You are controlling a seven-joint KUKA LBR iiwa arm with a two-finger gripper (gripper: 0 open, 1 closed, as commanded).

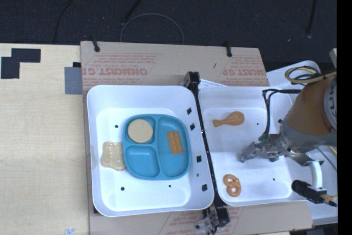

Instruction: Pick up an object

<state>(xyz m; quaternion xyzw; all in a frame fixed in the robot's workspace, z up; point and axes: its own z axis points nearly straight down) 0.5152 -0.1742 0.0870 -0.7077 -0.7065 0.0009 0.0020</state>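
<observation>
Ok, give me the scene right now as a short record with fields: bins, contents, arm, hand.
left bin: holds a blue divided tray and a pale slice of bread lying against the tray's left edge
tray contents: round cracker in the upper-left compartment, small brown waffle piece in the right compartment
right bin: drumstick near the back, pretzel near the front
arm: reaches in from the right, over the right bin
hand: low between drumstick and pretzel, nothing seen in it; open or shut not clear
</observation>
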